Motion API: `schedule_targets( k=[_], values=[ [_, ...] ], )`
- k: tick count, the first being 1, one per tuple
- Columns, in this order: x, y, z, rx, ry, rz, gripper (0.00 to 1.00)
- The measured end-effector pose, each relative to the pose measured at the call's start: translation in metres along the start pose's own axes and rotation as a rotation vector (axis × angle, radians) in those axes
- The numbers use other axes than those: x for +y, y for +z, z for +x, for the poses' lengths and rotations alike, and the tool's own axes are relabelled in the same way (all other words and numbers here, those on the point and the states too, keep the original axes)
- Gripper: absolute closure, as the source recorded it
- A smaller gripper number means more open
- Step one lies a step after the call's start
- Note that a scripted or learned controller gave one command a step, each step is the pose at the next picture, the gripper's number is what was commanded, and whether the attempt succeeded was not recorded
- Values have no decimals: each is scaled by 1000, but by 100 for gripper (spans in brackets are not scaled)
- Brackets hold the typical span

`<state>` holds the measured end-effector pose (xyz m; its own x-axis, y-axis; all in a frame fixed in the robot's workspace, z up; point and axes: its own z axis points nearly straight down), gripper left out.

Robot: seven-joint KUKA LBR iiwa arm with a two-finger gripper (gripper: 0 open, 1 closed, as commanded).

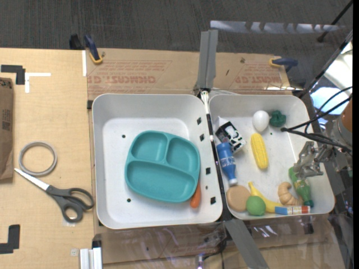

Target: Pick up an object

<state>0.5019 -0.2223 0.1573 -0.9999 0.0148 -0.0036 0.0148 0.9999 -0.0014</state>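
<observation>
Two white bins are sitting side by side on the counter point(50, 105), and the arm's jaws point(307, 164) are hanging low over the right-hand edge of the right bin point(280, 102). Whether the jaws are wide or narrow cannot be told, and nothing is showing between them. No object is being carried. The likeliest target, a green object point(303, 190) just under the metal fingers, is lying against the bin's right wall, with a tan shrimp-like toy point(286, 192) beside it. Also crowding that bin are a yellow corn cob point(258, 151), a white egg point(260, 120), a dark green piece point(277, 118), a blue bottle point(226, 160), a round tan piece point(238, 197), a green ball point(256, 205) and a marker point(293, 209). The left bin point(112, 116) is holding a teal divided plate point(162, 167) with an orange carrot point(196, 197) at its lower edge. The step in hand appears to be the approach to a grasp. The next move is probably calling for a clean descent around one item, clear of the wall and the neighbouring toys.
</observation>
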Motion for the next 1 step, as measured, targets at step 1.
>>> schedule_targets(
  k=[1],
  values=[
    [0,0,0,0,0,-1,0]
  ],
)
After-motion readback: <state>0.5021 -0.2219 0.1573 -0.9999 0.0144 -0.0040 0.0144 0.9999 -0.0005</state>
